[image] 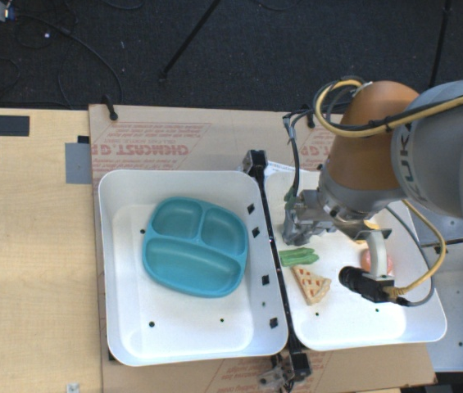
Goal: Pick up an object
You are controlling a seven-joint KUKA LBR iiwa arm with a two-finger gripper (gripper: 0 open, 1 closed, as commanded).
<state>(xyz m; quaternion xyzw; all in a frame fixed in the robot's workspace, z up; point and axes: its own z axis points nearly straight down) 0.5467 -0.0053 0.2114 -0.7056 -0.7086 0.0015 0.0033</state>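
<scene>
A teal divided plate (196, 246) lies in the middle of the left bin (124, 318). In the right bin (428, 326), near its left wall, a green bean pod (298, 257) sits just above a pizza slice (311, 286). The gripper (295, 234) hangs over the pod (its opening I cannot tell). Closing off-centre could nudge the pod against the wall. The cardboard's upside-down print is unreadable.

Upside-down red print, unreadable, on cardboard (153, 142)
</scene>
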